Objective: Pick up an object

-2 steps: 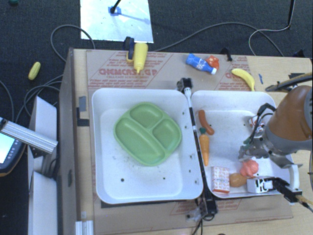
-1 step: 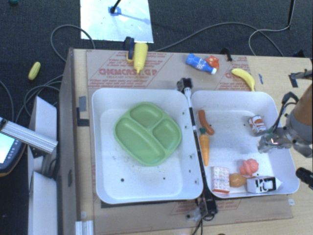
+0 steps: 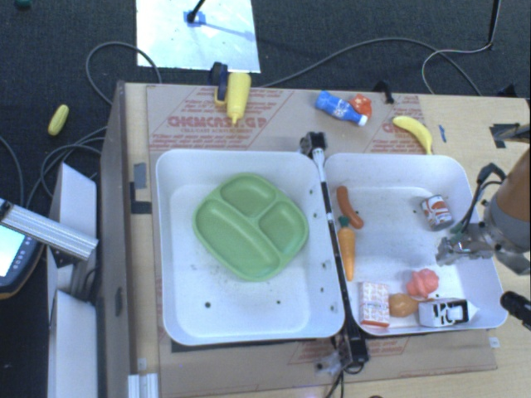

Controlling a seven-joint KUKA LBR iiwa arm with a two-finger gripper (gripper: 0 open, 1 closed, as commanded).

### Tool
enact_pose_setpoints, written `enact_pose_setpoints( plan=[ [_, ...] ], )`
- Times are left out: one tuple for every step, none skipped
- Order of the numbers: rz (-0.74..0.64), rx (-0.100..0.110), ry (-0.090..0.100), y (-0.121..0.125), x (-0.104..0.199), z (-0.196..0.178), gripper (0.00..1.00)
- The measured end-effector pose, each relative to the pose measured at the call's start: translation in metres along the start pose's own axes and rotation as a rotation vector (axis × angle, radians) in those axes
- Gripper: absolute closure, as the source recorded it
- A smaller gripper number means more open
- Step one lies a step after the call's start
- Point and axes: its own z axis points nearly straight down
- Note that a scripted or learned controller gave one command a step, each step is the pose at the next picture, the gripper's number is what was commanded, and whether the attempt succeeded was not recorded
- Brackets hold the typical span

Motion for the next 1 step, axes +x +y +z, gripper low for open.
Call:
enact_pose_setpoints(
  plan=[
    [-0.002,-0.002,0.000,0.0087,0.0130,-0.0261,1.00]
  ],
)
